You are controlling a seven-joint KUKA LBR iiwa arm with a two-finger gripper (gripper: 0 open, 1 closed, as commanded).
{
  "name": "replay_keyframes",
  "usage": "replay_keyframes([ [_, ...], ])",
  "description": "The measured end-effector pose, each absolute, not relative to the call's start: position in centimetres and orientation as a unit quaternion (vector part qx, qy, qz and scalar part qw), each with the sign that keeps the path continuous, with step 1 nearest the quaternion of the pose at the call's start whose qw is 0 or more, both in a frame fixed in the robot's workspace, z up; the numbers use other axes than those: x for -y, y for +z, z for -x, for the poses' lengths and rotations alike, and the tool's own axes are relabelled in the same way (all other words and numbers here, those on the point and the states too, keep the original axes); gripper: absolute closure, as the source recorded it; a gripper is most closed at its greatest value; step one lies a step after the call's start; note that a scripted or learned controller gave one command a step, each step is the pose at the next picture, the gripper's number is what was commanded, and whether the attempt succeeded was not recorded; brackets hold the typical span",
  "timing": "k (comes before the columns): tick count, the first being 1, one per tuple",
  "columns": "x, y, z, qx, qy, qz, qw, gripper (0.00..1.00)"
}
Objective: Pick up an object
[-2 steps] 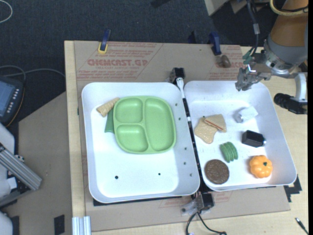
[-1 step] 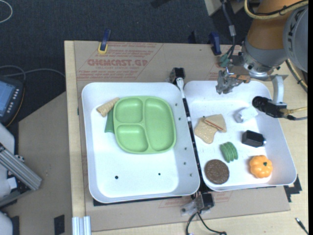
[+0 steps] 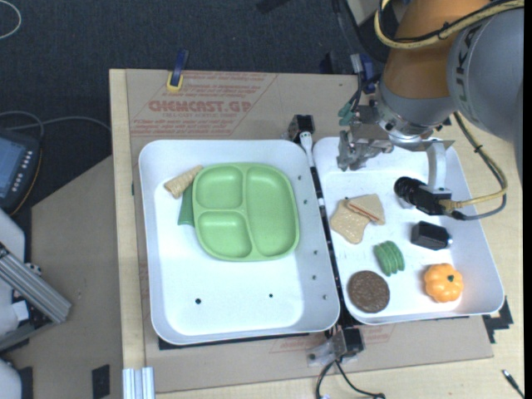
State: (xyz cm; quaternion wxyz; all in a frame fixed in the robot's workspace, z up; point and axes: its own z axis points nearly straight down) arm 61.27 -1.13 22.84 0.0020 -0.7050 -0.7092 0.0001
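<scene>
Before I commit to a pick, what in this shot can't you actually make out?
- Gripper, camera view: small and dark under the wrist, so its jaws' state can't be read, nor whether it touches the right bin.
- Green item, camera view: mostly covered by the green tray, only an edge shows.
- Black part, camera view: too small and dark to identify.
- Arm, camera view: cut off by the top and right edges.

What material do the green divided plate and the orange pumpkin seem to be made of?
Green divided plate: likely molded plastic, matte to slightly satin; even colour, soft rounded compartment edges. Orange pumpkin: probably plastic or rubber toy food; smooth ribbed surface with a small shine. The picture cannot settle whether either is hard or soft.
</scene>
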Motion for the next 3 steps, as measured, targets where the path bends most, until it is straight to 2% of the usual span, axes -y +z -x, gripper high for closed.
replay_keyframes([
  [1, 0.7, 23.1, -62.6, 0.708, -0.001, 0.706, -0.001, 1.0],
  [2, 0.2, 23.3, -62.1, 0.708, -0.0002, 0.707, 0.001, 1.0],
  [3, 1.0, 21.8, -60.8, 0.707, 0.0015, 0.708, 0.001, 1.0],
])
